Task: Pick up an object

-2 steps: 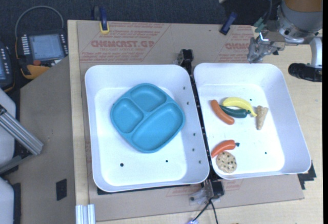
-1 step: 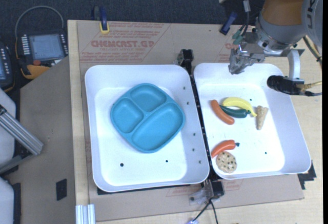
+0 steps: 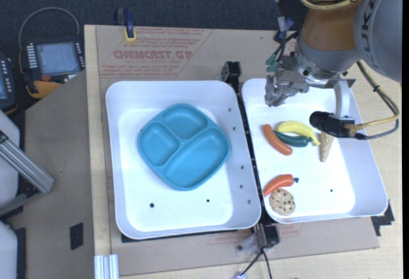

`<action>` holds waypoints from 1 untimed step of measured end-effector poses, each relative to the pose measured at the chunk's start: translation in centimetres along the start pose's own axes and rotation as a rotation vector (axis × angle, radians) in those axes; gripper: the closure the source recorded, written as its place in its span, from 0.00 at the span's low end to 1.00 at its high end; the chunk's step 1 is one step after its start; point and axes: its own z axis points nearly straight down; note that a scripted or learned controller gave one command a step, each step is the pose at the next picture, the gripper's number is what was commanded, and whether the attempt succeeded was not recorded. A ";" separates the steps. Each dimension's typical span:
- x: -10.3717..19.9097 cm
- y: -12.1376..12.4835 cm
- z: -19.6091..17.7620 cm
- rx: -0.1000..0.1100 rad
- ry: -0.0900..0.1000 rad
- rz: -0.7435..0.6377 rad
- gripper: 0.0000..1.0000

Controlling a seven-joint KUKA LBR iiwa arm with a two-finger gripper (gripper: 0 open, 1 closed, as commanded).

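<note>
Hovering claw (image 3: 276, 98) above, apart from banana (image 3: 295, 129), sausage (image 3: 277, 139).

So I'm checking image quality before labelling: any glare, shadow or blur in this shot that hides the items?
In the camera view, lighting is even and soft; the glossy blue divided plastic plate shows mild sheen, no harsh glare. Faint shadows sit under the yellow toy banana and the round speckled cookie. The dark metal claw looks slightly soft, and its finger detail is hard to read.
</note>
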 end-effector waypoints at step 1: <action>4.9 -1.2 1.2 0.000 -0.001 0.000 1.00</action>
